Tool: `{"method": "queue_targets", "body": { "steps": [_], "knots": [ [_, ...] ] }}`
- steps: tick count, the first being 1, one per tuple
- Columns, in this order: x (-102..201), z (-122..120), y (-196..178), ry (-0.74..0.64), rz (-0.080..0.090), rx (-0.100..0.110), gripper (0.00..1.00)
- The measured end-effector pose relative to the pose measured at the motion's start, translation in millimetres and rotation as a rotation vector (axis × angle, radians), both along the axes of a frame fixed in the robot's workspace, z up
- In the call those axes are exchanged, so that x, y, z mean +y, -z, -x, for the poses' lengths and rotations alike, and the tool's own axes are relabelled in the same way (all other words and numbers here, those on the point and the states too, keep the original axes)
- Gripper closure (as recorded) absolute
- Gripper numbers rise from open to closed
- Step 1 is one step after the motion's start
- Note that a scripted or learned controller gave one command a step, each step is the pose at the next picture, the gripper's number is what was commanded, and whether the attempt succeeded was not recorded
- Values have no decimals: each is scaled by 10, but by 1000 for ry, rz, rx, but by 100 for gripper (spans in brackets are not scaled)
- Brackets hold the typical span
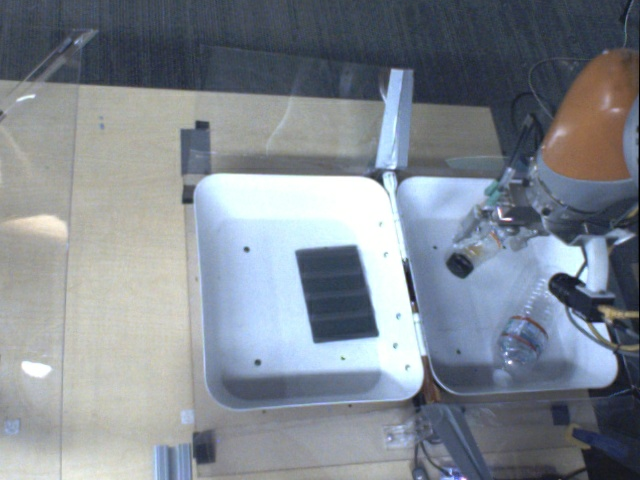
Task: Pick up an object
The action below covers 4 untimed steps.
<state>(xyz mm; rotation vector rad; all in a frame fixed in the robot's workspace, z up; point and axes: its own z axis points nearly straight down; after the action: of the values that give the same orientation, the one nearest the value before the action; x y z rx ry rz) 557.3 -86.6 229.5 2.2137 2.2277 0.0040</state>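
Closest to me, by the near wall of the right bin (pixel 440 313), a clear plastic bottle (pixel 522 336) lies on its side at a slant. Its narrower end seems to point away from me. I judge it to be empty or nearly so: light, thin-walled, slick, and likely to roll or squirt out if pinched near an end. I would take it across the middle of the body, square to its long axis, and squeeze gently so the wall gives without buckling.

In the left bin (pixel 250 308), about midway, a dark ribbed slab (pixel 337 293) lies flat. It looks stiff and low. With so little edge standing up from the floor, it would have to be gripped across its shorter width, and I think it is the harder pick.

Farther back over the right bin, the gripper (pixel 497 218) hangs from the arm (pixel 590 118), well apart from the bottle and towards the far left of that bin. I cannot tell from here whether it is spread or pressed together, and I see nothing held in it.

Beyond the bins, a metal strip (pixel 395 118) stands on the counter (pixel 100 268) where the two bins meet.
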Motion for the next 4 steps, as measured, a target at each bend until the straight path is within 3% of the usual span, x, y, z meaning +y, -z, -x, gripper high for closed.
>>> {"method": "queue_targets", "body": {
  "steps": [1,2,3,4],
  "knots": [
    [304,695,-138,202,-1,-1,0],
    [-110,-34,309,151,1,1,0],
    [-241,-352,883,130,0,1,0],
    [-93,-655,1413,100,1,-3,0]
  ]
}}
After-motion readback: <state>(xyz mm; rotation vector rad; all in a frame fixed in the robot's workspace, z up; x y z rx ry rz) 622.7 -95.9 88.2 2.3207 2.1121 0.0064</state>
